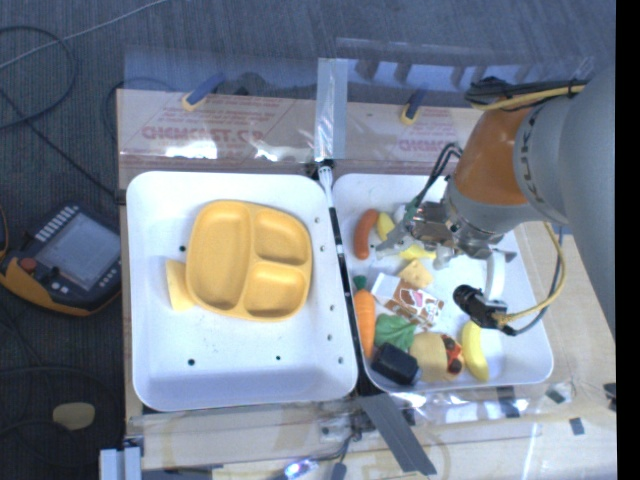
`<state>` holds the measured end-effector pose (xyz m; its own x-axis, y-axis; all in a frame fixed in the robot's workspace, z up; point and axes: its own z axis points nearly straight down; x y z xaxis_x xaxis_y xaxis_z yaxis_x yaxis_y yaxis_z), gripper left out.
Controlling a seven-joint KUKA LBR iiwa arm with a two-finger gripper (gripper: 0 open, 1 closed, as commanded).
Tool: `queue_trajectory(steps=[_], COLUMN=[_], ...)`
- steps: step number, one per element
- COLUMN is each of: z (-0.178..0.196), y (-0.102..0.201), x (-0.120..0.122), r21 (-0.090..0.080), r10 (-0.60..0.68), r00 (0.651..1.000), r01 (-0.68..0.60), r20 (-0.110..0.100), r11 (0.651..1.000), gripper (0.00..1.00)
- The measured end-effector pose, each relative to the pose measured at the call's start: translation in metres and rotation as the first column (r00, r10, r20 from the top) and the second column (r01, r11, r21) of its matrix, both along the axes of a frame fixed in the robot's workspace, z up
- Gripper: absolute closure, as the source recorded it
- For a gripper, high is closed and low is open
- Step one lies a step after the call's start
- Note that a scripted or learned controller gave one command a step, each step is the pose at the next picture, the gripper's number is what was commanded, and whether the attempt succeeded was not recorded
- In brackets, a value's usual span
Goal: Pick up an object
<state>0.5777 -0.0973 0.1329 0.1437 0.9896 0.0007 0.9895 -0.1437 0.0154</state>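
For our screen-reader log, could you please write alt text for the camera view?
The gripper hangs low over toy food in the right bin, including a carrot and a banana. The left bin holds a yellow divided tray.

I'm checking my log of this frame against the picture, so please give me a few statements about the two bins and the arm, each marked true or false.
1. The yellow three-compartment plastic plate lies in the left white bin. True.
2. The orange toy carrot lies in the left bin. False: it lies in the right white bin, by the divider.
3. The gripper is over the right bin. True.
4. The yellow toy banana rests on the plate. False: it lies in the right bin, near its right side.
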Motion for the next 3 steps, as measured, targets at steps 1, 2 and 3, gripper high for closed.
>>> queue_trajectory(steps=[1, 2, 3], z=[-0.044, -0.034, 0.051], y=[-0.011, -0.010, 0.046], x=[0.063, 0.063, 0.073], r21=[0.000, -0.001, -0.001], r10=[0.020, 0.021, -0.036], r00=[1.000, 1.000, 0.999], r01=[-0.020, -0.021, 0.036], r20=[-0.007, -0.007, -0.016], r11=[1.000, 1.000, 0.999], gripper=[0.00, 1.00, 1.00])
